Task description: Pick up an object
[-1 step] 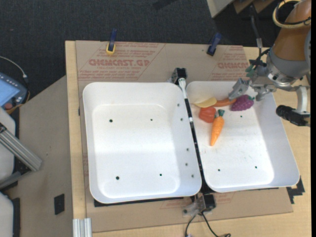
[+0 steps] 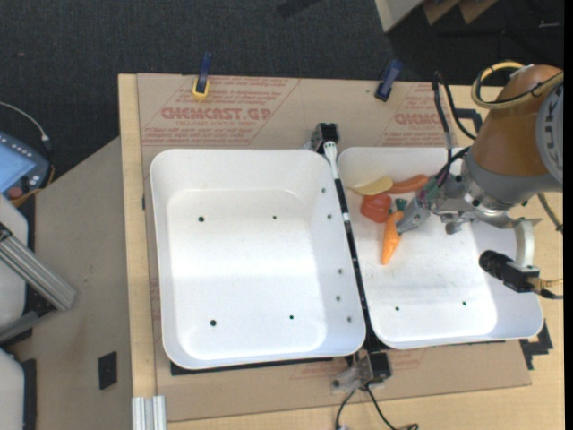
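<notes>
Several toy foods lie in the back left part of the right bin (image 2: 448, 316): an orange carrot (image 2: 390, 240), a red tomato-like piece (image 2: 376, 208), a pale yellow slice (image 2: 372, 186) and a long orange-red piece (image 2: 410, 184). My gripper (image 2: 414, 215) hangs low over this cluster, reaching in from the right. Its tip is right beside the carrot's upper end and just right of the red piece. The carrot lies on the bin floor, pointing toward the front. Part of the orange-red piece is hidden behind the gripper.
The left bin (image 2: 242, 258) stands beside the right one, with a black divider strip (image 2: 347, 240) between them. Both rest on a cardboard sheet (image 2: 269, 106) held by clamps at the back. The arm's grey and orange wrist (image 2: 515, 155) covers the right bin's back right corner.
</notes>
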`<state>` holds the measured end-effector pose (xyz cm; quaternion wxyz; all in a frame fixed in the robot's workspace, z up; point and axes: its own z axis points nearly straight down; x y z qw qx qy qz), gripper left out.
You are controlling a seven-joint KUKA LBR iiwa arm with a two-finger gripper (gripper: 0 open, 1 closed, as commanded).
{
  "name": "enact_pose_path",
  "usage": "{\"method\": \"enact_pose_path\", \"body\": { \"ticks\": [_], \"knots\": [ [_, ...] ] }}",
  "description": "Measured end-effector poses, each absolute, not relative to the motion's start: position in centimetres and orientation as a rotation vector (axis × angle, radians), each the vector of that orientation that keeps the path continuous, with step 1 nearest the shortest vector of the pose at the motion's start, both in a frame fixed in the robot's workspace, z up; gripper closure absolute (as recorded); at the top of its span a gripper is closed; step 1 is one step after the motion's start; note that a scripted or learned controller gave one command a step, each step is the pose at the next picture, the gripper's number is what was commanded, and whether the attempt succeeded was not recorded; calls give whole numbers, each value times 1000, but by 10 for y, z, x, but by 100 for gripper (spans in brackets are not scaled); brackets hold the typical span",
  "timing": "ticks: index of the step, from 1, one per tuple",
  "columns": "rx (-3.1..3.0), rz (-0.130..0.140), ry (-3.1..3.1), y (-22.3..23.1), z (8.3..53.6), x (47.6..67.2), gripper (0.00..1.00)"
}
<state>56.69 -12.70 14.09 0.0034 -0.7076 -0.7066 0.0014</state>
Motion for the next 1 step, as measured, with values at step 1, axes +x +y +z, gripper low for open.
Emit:
{"method": "enact_pose_path", "body": {
  "ticks": [1],
  "knots": [
    [-2215, 3, -2219, -90, 82, 548, 0]
  ]
}}
